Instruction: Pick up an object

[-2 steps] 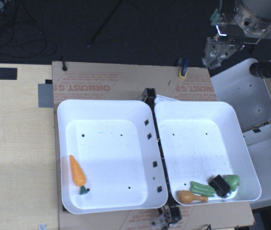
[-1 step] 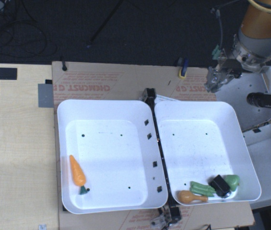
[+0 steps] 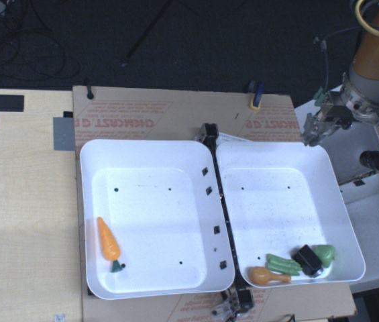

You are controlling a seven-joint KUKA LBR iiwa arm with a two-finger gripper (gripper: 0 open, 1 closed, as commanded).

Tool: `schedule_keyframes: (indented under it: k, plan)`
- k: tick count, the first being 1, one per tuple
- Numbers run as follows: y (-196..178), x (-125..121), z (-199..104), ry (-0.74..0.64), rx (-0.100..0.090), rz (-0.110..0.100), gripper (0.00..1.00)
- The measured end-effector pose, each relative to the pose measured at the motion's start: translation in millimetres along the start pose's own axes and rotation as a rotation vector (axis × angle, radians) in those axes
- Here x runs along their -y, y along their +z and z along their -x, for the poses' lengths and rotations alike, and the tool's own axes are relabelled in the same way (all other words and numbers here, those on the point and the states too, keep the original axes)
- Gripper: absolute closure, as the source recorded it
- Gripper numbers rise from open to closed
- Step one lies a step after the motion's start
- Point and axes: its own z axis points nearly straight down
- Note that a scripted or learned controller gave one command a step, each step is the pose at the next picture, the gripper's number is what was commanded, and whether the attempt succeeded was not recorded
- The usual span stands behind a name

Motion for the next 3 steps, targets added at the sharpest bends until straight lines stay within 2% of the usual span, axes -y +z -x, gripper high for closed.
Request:
schedule_keyframes:
  k: [1,2,3]
  plan:
    - [96,-12,35,-0.002,-0.002,-0.002,1.00]
    - [-23,-15,-17,-0.010,-0.001,0.019,1.00]
    - [49,-12,33,-0.001,-0.001,0.001,1.00]
